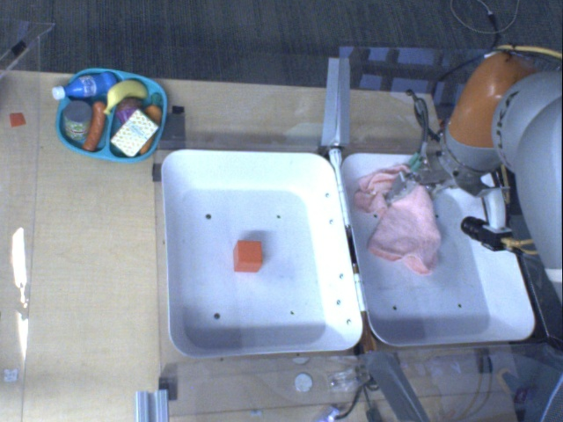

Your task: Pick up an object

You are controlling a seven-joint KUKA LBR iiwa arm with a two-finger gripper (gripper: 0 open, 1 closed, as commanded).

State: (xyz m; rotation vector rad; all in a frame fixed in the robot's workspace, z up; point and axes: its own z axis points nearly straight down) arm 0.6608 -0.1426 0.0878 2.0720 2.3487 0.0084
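Note:
A crumpled pink cloth (406, 227) lies in the right bin (457, 315), in its upper left part. My gripper (407, 183) reaches in from the right and sits at the cloth's upper edge, its fingers pinched on a fold of the fabric. From that fold the cloth hangs down toward the bin floor, with a smaller bunch to the left. A small orange cube (249, 256) rests near the middle of the left bin (202, 323), far from the gripper.
A blue tray (67, 137) holding a bottle, a banana and other small items stands on the bench at the far left. A metal divider (332, 104) rises between the bins at the back. The grey arm with its orange band (488, 104) covers the right bin's upper right corner.

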